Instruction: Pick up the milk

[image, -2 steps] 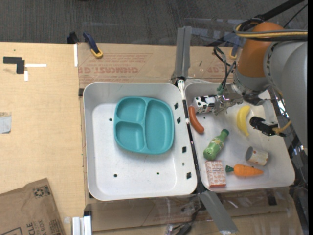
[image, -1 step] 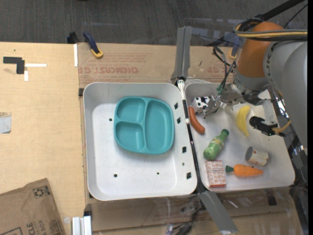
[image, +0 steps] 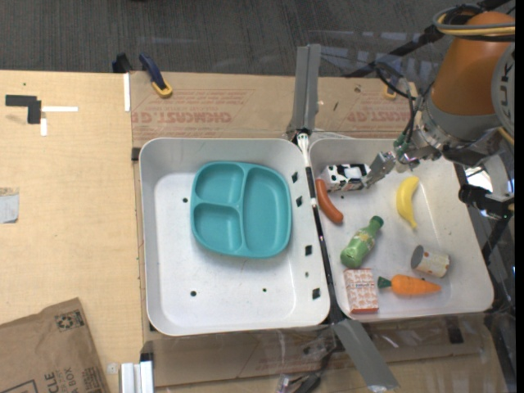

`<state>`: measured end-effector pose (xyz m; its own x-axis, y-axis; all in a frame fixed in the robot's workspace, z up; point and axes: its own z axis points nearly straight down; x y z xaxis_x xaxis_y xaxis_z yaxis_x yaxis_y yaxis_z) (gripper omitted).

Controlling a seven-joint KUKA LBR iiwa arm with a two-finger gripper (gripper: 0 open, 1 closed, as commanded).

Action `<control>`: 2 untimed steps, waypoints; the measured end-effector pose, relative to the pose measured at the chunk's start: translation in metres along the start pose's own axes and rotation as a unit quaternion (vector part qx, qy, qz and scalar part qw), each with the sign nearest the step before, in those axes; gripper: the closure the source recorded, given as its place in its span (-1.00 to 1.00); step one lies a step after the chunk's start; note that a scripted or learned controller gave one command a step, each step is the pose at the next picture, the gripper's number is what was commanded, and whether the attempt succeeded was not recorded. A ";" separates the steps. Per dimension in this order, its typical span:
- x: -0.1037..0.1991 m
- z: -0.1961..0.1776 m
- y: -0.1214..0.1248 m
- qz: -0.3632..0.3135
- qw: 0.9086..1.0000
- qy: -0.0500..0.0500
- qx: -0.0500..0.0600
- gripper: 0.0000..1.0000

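Note:
The milk (image: 342,173) is a small white carton with black cow patches, lying near the back left corner of the right bin (image: 475,244). My gripper (image: 366,178) reaches down from the right and sits right against the carton's right side, low over the bin floor. The carton rests on the bin floor. The grey arm with its orange band (image: 471,64) stands over the bin's back right corner.
In the right bin lie a red sausage (image: 329,201), a green bottle (image: 361,242), a banana (image: 407,201), a carrot (image: 413,285), a pink box (image: 361,291) and a small tan can (image: 430,261). The left bin (image: 164,244) holds a teal divided plate (image: 241,209).

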<state>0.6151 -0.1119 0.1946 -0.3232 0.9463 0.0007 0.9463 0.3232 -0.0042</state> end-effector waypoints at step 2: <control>-0.013 -0.029 -0.032 0.091 0.996 0.001 0.002 -1.00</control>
<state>0.5895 -0.1344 0.2237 -0.1458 0.9893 0.0008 0.9893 0.1458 -0.0075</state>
